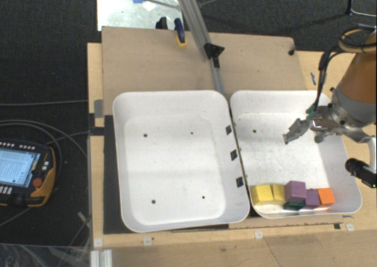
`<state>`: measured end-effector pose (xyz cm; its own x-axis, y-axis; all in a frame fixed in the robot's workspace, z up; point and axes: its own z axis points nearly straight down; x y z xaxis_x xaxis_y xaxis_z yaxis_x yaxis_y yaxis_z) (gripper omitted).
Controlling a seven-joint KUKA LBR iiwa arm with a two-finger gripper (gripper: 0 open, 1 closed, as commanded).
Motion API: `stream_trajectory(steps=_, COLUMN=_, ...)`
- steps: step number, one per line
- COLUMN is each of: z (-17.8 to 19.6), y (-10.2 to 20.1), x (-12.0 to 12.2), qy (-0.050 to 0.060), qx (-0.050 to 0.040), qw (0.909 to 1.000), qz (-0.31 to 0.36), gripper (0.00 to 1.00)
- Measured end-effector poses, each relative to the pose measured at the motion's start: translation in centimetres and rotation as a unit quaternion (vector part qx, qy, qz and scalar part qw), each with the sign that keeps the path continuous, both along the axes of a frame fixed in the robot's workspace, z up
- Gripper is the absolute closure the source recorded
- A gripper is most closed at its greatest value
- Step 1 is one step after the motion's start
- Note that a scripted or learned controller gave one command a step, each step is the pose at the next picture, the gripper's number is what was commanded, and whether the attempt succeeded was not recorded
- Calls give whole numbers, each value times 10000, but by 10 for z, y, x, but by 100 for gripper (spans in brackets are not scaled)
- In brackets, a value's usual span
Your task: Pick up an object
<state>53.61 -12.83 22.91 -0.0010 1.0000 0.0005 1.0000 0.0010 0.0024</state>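
Yellow [266, 193], purple [296, 189], orange blocks [326, 195] clustered, right bin [277, 112] front edge.

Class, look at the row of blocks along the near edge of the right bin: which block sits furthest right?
The orange block, at the row's right end, beside a purple block; the yellow ones are at the left end.
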Motion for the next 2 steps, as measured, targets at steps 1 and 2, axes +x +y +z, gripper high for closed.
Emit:
stream_trajectory(steps=1, z=-139, y=25, x=-28, qy=46, qx=9, qw=10000, qz=-3, gripper=0)
stream_trajectory(steps=2, z=-63, y=46, x=-4, qy=-37, qx=-4, qw=10000, qz=38, gripper=0)
